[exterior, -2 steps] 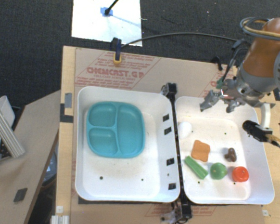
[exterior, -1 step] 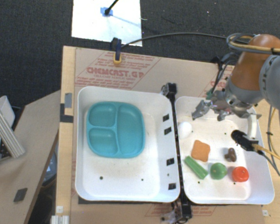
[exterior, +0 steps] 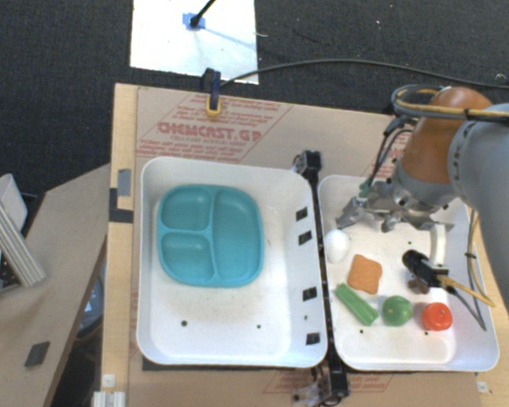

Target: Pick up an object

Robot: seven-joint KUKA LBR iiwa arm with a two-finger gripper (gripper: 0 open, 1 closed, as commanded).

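Target not fixed by the task; I pick the orange block (exterior: 365, 274) and place everything off it.

Gripper (exterior: 369, 221): hangs over the right bin (exterior: 475, 352), on the far-rim side of the block, apart from it. The two fingers look spread, with nothing between them. No contact with any object.

Neighbours of the block:
- white ball (exterior: 335, 244): just beside it, on the side toward the blue plate (exterior: 210, 236) in the left bin (exterior: 145, 260), close to the wall between the bins.
- green stick (exterior: 355, 303): just beside it on the near-rim side, lying at a slant.
- green ball (exterior: 395, 310): near, near-rim side and away from the left bin.
- red ball (exterior: 437, 317): beyond the green ball, further from the block.

Handling, judged: the block looks light and somewhat soft, like foam or a sponge, with a flat top and fairly straight sides. It should not roll or slip the way the three round pieces might. It probably gives under pressure, so I close firmly.

Where to hold: across the two sides facing the white ball and away from it. The far-rim side stands free for coming down; the green stick crowds the near-rim corner, so I keep off that edge.
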